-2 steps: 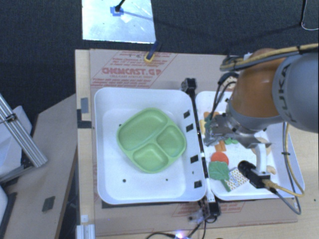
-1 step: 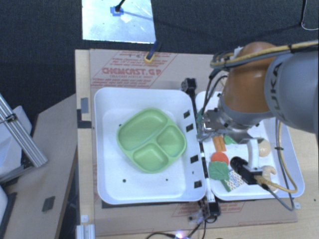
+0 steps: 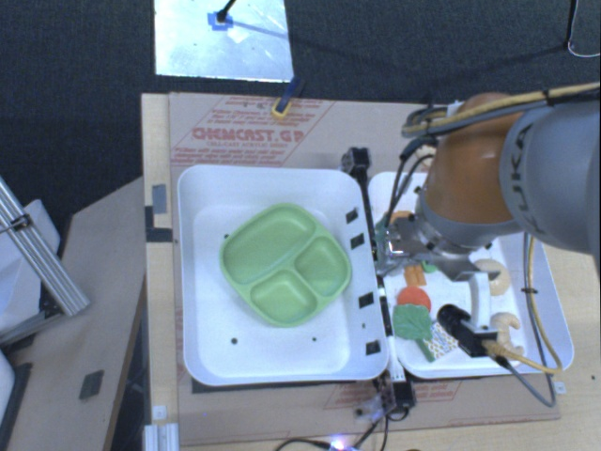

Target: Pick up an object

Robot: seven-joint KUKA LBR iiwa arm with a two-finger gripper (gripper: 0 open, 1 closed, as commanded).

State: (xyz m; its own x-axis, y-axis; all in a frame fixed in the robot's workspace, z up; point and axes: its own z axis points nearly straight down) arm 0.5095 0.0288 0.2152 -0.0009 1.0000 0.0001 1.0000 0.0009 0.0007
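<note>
Grey and orange, the arm (image 3: 488, 177) is seen closest, stretched over the right bin (image 3: 562, 344). Its gripper (image 3: 402, 248) is found at that bin's left side. Whether it is open or closed cannot be told. Just beside the gripper, on the side toward the camera, an orange piece (image 3: 414, 275), a red round piece (image 3: 413, 298) and a green leafy piece (image 3: 410, 321) are laid in a row. Well to the gripper's left, a green plate (image 3: 285, 264) is set in the left bin (image 3: 202, 346).
</note>
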